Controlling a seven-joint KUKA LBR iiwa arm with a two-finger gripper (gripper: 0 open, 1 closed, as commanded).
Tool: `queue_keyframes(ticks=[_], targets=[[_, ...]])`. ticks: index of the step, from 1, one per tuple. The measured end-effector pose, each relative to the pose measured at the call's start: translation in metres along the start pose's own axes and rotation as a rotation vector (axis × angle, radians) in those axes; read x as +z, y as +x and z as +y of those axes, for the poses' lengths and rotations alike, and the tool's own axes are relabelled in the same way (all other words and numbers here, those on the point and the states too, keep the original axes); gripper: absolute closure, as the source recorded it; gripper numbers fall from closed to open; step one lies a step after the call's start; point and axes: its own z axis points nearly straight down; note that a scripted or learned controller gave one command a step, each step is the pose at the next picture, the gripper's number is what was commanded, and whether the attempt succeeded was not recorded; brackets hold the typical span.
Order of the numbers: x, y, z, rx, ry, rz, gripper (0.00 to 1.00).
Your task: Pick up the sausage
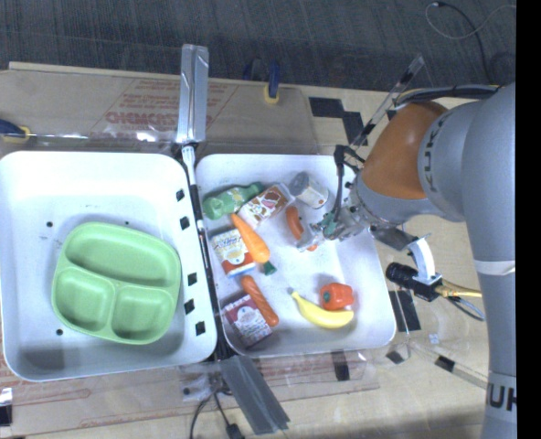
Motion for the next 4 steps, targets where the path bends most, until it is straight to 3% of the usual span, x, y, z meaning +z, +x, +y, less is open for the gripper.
queue_keyframes(ticks=[1,2,3,4], targets=[[-0.157,0.082,0.025,-0.017,-0.002,-0.001,1.0],[-0.212,0.099,0.033,0.109,-0.001,-0.001,1.0],[-0.286,0.094,0.05,0.207,-0.002,-0.001,1.0],[-0.233,0.112,0.094,0.132,0.002,0.0,1.0]])
